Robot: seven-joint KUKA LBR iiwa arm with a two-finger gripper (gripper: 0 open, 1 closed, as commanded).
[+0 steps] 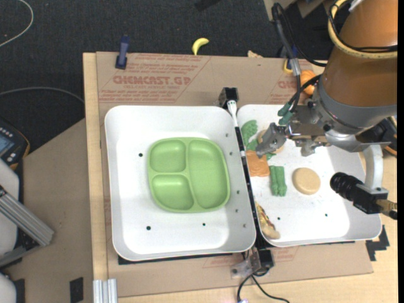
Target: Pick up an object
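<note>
Counting bins: 2 white ones, side by side on a brown board (pixel 158 74)
Left bin (pixel 126 226): 1 green plate (pixel 188 173) w/ 3 sections, sits about in the middle, flat
Right bin (pixel 328 223): holds the small toys, 5 that I can count
Green toys: 2. One long green piece (pixel 278 179) lies in the middle of the right bin, one more green piece (pixel 250 130) is up near the wall btwn the bins
Orange toy (pixel 257 164): 1, flat, close to the left wall of the right bin, just left of the long green piece
Tan round toy (pixel 307 181): 1, like a cookie, just right of the long green piece, not touching it
Brownish toy (pixel 265 222): 1, at the bottom left corner of the right bin, can't tell what it is
Off the bins: 1 yellow bit (pixel 200 44) past the top of the board, 1 blue clip (pixel 122 52) on the board's top left edge
Arm: big grey and orange body comes in from the right, reaches over the top part of the right bin, tipped down to the left
Gripper (pixel 267 141): low over the right bin, just above the orange toy and beside the upper green piece
Fingers: dark and bunched up, can't tell if wide or narrow, no toy seen btwn them
Black part (pixel 355 191): sticks out under the arm, over the right side of the right bin
</note>
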